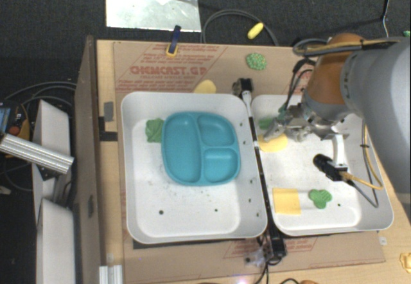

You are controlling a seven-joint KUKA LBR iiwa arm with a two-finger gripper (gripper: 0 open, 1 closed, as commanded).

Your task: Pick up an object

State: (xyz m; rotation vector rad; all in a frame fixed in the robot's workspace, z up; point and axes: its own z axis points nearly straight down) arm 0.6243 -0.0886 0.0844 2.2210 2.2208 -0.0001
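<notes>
Yellow piece [273, 143] — where is it seen in the camera view?

It is seen in the right bin [295, 168], towards the back left corner, close to the wall shared with the left bin [148, 199]. The gripper [277, 128] is placed just above its rear edge. Whether the two are touching cannot be made out.

Is anything pinched by the claw?

That cannot be told — whether the claw is spread or pressed together is not shown. A small green scrap [264, 123] is seen just beside the gripper, on the side of the dividing wall.

What else is laid in that bin?

A yellow square block [286, 200] and a green leafy piece [319, 197] are set side by side near the front wall, well apart from the gripper.

And the left bin?

A blue divided plate [199, 148] is laid flat in the middle, with a green leaf [154, 130] tucked at its left edge. Behind the bins, on the cardboard [160, 71], a round green piece [256, 61] and a pale yellow lump [205, 87] are seen.
</notes>
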